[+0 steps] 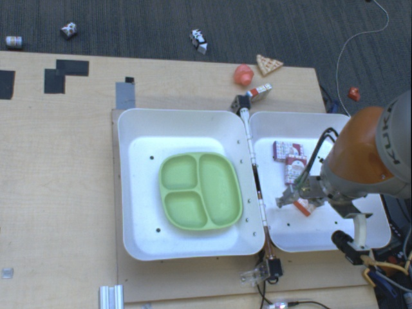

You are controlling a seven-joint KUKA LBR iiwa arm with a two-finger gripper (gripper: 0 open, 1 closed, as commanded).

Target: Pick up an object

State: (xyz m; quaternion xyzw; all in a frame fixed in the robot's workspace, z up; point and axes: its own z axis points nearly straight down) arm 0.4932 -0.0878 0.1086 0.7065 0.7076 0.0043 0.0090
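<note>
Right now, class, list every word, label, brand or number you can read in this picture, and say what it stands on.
None can be read.
Red and white packets in the right bin: printing too blurred to read.
Orange band on the arm: a dark mark at the frame's edge, cut off and unreadable.

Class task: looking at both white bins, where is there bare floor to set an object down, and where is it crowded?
Left bin: bare white floor rings the green divided plate, widest along its left wall. Right bin: a bare strip along the near edge. Crowded: the right bin's middle, where the red-and-white packets lie beside the gripper.
</note>
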